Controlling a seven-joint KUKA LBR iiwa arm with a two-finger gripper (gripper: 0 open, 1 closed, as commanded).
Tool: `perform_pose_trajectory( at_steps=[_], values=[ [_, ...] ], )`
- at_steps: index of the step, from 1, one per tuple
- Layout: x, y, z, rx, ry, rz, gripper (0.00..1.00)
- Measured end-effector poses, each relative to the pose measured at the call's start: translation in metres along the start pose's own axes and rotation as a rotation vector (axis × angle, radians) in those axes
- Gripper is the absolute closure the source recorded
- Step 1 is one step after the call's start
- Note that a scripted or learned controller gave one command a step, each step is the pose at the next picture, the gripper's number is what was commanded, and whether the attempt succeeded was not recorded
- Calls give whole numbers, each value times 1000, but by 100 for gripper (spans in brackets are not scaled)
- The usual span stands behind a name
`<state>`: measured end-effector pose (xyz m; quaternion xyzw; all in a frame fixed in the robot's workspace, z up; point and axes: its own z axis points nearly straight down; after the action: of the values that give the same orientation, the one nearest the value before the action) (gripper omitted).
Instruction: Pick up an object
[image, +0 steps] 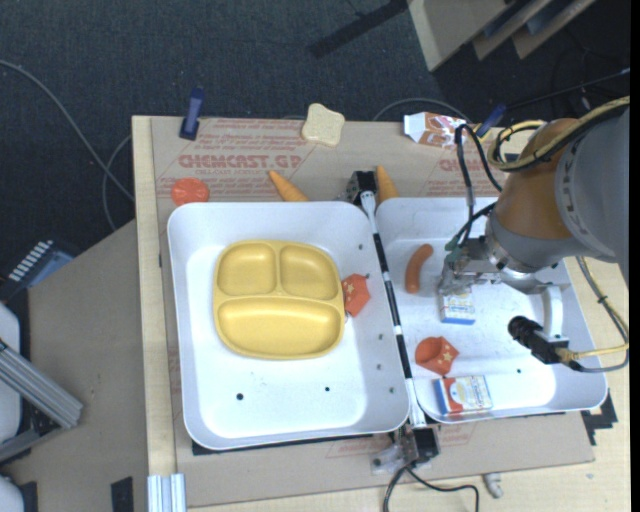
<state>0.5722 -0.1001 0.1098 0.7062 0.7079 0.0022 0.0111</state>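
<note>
My gripper (459, 283) hangs low in the right bin (560, 400), near its middle. Directly under its tip lies a small white and blue box (459, 311), touching or nearly touching it. A brown sausage (416, 268) rests just left of the gripper. Nearer the front of that bin lie a red crumpled piece (436, 352) and a small red, white and blue carton (466, 393). The grey arm with its orange band comes in from the right.
The left bin (200, 400) holds a yellow divided plate (279, 299) and a small red piece (355, 292) by its right wall. Behind the bins on the cardboard lie a bread slice (323, 123), a carrot (287, 186), a red disc (188, 190) and a packet (432, 127).
</note>
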Motion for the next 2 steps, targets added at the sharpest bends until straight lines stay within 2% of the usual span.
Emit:
perform_pose_trajectory(
  at_steps=[1,2],
  values=[
    [0,0,0,1,0,0,0],
    [-9,94,27,18,12,1,0]
  ],
)
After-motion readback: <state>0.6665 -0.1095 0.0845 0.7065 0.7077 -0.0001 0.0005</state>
